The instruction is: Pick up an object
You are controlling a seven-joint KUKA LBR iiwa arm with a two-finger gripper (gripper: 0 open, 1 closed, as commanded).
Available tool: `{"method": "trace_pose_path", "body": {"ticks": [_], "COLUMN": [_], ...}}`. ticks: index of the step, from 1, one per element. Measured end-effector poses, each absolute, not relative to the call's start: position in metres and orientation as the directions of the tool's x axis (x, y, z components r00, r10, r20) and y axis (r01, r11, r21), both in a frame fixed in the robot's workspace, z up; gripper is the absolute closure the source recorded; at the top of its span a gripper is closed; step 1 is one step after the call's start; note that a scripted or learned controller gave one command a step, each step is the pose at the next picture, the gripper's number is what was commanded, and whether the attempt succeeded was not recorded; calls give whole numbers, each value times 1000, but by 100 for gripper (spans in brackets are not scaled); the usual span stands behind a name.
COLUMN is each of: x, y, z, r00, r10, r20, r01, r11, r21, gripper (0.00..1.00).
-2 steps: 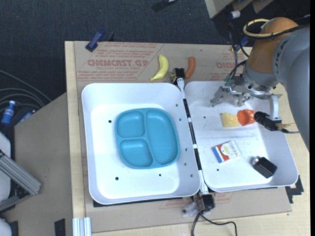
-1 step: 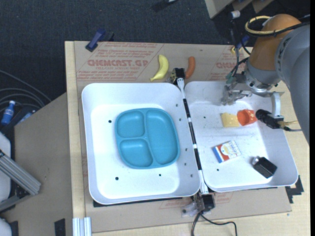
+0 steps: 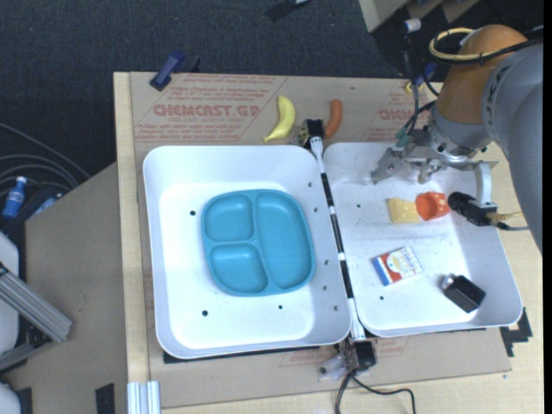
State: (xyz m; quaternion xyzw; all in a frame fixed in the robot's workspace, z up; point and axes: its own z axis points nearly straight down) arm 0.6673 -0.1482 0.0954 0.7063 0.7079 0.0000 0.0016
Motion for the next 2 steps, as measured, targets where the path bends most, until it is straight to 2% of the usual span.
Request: {"method": "trace_pose_path", "body": {"ticks": [1,2], "x": [666,667], "y": [-153,-152], "z": [85,96], "r00": [-1,-2], "r10": [1000,1000], "r20": [0,-2], "r01": [1000,1000], "r11": [1,2], "r21": [-1,2], "gripper": [0,100]}}
